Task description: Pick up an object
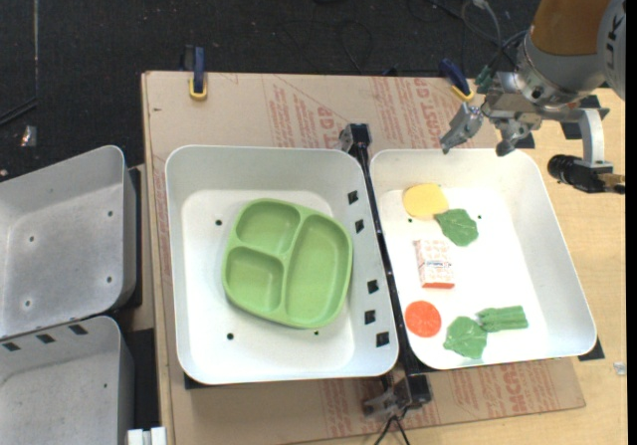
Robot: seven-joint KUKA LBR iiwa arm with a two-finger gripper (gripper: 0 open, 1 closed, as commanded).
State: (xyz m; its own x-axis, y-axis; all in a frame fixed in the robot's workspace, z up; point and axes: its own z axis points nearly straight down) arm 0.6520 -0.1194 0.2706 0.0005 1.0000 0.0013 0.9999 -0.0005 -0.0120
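Divided plate (pixel 288 263) in middle of left bin (pixel 189 174). Right bin (pixel 557 234) holds disc (pixel 425 200) near far-left corner, carton (pixel 435 263) by left edge, two broccoli pieces (pixel 457 226) (pixel 465 337), round slice (pixel 423 318) near front-left corner.

Left bin (pixel 189 234): white, smooth, faintly glossy plastic.
Right bin (pixel 557 234): the same white plastic look.
Divided plate (pixel 289 264): light green plastic, smooth, soft sheen.
Table (pixel 299 105): matt brown board like cardboard, with red print.
Yellow disc (pixel 425 199): matt, smooth.
Orange disc (pixel 423 318): matt, smooth.
Small packet (pixel 435 263): white printed paper or card.
Pincer (pixel 487 132): grey metal, dull shine.
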